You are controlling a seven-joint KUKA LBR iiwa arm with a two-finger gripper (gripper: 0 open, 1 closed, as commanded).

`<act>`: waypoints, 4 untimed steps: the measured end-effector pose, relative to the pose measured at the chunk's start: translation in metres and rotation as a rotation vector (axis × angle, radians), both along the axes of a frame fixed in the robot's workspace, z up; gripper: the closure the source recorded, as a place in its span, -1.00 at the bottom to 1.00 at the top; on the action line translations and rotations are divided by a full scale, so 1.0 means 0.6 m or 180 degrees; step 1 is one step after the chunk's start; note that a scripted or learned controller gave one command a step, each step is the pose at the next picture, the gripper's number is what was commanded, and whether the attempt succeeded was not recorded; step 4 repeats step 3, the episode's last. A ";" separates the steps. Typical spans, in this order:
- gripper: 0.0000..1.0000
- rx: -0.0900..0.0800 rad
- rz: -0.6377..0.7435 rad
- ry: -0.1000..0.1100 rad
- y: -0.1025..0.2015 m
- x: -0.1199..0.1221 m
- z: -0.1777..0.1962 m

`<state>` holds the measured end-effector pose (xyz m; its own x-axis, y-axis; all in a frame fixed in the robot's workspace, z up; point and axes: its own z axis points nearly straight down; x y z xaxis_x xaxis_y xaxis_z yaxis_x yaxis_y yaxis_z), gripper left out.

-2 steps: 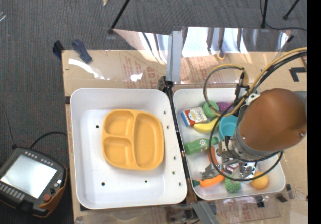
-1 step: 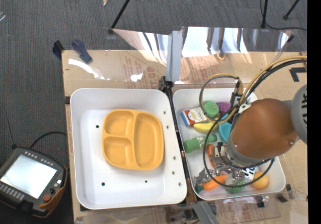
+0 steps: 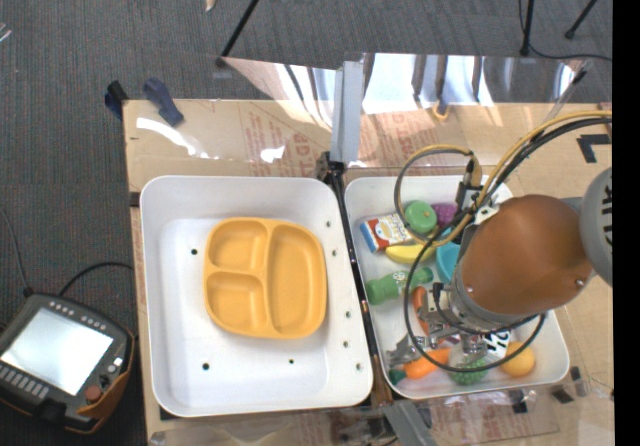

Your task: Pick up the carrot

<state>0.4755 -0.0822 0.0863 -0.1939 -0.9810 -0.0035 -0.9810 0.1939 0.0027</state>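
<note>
Both bins [image 3: 160, 234] are white, the divided tray [image 3: 266, 277] is yellow-orange, the carrot [image 3: 421, 368] is orange, the arm's wrist band [image 3: 523, 254] is orange-brown with yellow and black cables [image 3: 470, 169], and neighbouring toys are green [image 3: 388, 286], yellow [image 3: 405, 254] and purple [image 3: 445, 211].

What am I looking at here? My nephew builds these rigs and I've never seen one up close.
One camera looks down at a slant on a bench with two shallow white bins. The left bin holds a yellow divided plate. The right bin is full of toy food. The big orange and grey shape is a robot arm reaching in from the right. Its gripper hangs low over the toys, by an orange carrot it is meant to pick up. I can't tell if it holds anything.
</note>
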 end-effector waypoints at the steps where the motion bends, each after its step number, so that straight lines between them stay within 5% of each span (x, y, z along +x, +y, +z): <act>1: -1.00 -0.0003 -0.0607 0.0014 -0.005 -0.002 -0.001; 2: -1.00 0.0000 0.0331 0.0000 -0.007 0.000 0.001; 3: 1.00 0.0017 0.0339 0.0018 0.002 -0.002 0.014; 4: 1.00 0.0017 0.0339 0.0018 0.002 -0.002 0.014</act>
